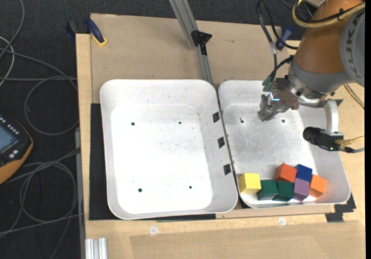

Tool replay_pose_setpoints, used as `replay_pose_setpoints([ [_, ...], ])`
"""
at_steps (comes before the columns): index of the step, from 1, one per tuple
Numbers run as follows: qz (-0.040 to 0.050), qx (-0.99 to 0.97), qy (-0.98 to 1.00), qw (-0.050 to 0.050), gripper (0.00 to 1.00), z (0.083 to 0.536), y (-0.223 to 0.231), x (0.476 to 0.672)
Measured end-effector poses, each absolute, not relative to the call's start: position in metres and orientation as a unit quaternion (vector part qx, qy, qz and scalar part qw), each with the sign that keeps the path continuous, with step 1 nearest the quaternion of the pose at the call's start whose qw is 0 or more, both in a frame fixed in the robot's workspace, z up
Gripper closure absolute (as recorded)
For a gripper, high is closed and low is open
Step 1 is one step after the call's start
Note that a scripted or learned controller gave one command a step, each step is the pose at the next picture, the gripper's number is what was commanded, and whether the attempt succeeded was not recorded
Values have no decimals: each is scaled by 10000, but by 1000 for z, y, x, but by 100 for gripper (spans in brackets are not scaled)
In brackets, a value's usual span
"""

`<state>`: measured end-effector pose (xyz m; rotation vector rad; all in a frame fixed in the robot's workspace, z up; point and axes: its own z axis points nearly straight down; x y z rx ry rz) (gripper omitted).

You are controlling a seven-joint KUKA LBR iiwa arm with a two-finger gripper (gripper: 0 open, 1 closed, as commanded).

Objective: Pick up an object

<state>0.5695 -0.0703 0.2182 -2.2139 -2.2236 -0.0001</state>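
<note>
On a wooden bench (145, 49) two white bins sit side by side, the right bin (255, 136) holding coloured blocks (284, 182) clustered at its near edge, well apart from the gripper (268, 110), whose grip state I cannot tell.

Coloured blocks (284, 182) lie clustered against the right bin's (255, 148) near wall.
</note>
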Motion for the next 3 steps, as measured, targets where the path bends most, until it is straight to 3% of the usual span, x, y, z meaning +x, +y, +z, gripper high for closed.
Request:
replay_pose_setpoints([
  [2, -7, -7048, -7094, 23, 100, 239, 24, 521],
  [3, -6, -7043, -7099, 20, 100, 241, 82, 512],
])
